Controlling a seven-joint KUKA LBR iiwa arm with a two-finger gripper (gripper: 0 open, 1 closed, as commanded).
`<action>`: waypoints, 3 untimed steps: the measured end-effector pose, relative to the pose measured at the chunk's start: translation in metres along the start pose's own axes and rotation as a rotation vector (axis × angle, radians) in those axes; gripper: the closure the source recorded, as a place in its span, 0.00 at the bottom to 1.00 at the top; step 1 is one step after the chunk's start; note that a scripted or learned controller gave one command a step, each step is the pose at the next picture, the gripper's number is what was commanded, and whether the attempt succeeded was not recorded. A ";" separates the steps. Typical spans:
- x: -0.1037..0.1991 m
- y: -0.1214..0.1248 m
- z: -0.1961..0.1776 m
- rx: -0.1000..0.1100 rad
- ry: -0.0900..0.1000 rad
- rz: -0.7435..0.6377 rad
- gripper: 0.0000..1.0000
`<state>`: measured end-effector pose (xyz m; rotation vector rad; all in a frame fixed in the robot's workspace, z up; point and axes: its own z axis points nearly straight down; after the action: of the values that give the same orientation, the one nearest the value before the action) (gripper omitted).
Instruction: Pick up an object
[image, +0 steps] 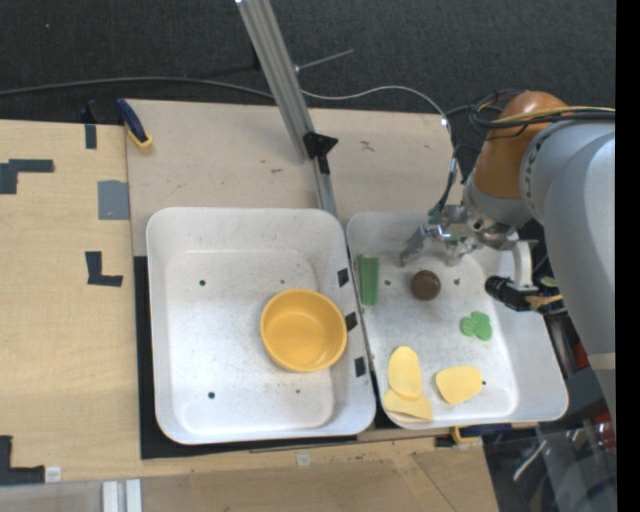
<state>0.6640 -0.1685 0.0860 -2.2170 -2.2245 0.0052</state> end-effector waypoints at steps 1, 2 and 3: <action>0.000 0.001 -0.013 -0.002 0.000 -0.001 1.00; 0.010 0.006 -0.064 -0.007 0.001 0.001 1.00; 0.011 0.006 -0.128 -0.009 0.000 0.002 1.00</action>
<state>0.6701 -0.1577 0.2139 -2.2232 -2.2274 -0.0053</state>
